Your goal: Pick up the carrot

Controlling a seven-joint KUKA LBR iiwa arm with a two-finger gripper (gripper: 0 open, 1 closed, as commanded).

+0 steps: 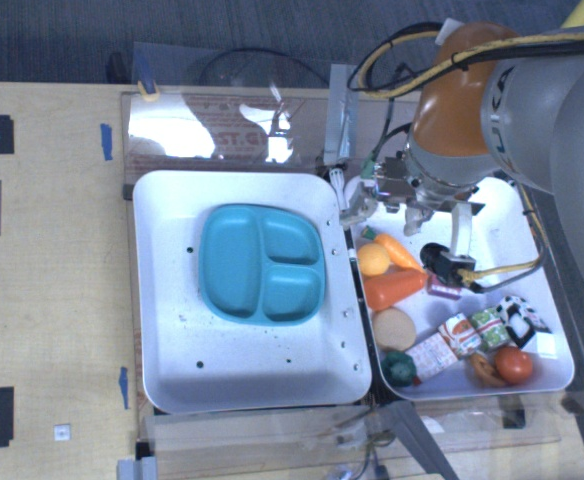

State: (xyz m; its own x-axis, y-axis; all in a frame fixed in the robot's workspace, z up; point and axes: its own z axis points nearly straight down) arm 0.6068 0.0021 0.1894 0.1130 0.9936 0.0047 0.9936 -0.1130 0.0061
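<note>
The carrot point(401, 252), slim and orange with a green top, lies slantwise in the upper left part of the right bin point(547, 313). A yellow lemon point(374, 259) touches it on the left, and a thicker orange-red piece point(394, 287) lies just below it. My gripper point(430, 218) hangs under the orange wrist band, over the top of the right bin. It is just above and to the right of the carrot, and its body hides what is under it.
Left bin point(162, 298) holds a blue divided plate point(262, 264). Lower in the right bin lie a beige round point(393, 327), a dark green item point(400, 368), a carton point(454, 338), a tomato point(514, 365) and a black-and-white item point(518, 317). Cables loop above the wrist.
</note>
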